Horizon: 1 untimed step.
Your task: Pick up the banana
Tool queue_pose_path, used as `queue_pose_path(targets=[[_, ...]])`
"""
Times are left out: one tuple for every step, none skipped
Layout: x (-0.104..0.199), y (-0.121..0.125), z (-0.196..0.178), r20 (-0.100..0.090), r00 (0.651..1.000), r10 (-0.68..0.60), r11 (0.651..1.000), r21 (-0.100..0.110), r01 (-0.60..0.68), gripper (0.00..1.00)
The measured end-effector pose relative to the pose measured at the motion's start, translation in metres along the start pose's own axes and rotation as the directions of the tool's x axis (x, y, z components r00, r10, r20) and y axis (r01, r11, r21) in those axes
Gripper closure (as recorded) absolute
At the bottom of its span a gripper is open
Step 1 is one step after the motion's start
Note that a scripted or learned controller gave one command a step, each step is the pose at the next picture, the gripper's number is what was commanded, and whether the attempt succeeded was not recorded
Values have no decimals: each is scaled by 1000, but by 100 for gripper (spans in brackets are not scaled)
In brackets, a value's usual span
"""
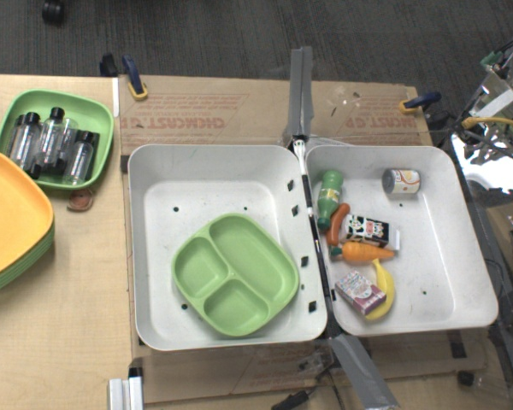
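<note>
**Banana's tucked in the right bin, half buried under a little box**

Starting at the far left: a stack of orange plates (13,216) runs off the left edge, so you only get part of it. Just above sits a green tray (58,139) holding a few small clear bottles with dark caps (51,143); their labels are too small to read. Something small and brownish pokes out just below that tray, can't tell what it is.

The left bin (154,186) has a green divided plate (233,273), three compartments, sitting a bit toward the bin's near side.

The right bin (445,254) is where the clutter is, all bunched along its left side. Top to bottom: a green bottle (329,195) leaning by the wall, a red-orange sausage-looking thing (337,222) partly hidden under its neighbours, a black and white carton (368,229), an orange carrot (366,252), then the banana (383,290). The banana curves down along the right of a small pink and white box (359,290), which touches it and covers its lower inside edge. Its top end sits just under the carrot. A small can (402,180) lies on its side well apart, near the far wall.

At the far right edge there's shiny hardware and cables, cut off, and I can't tell the gripper's state from this.
</note>
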<state>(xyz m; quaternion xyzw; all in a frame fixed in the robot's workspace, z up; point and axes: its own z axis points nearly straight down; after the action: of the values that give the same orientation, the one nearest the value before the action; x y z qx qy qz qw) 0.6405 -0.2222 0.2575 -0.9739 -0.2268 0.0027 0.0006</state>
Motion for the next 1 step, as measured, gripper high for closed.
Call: queue_pose_path(targets=[[-9,-5,-11,-1,982,-187,982,-1,187,100]])
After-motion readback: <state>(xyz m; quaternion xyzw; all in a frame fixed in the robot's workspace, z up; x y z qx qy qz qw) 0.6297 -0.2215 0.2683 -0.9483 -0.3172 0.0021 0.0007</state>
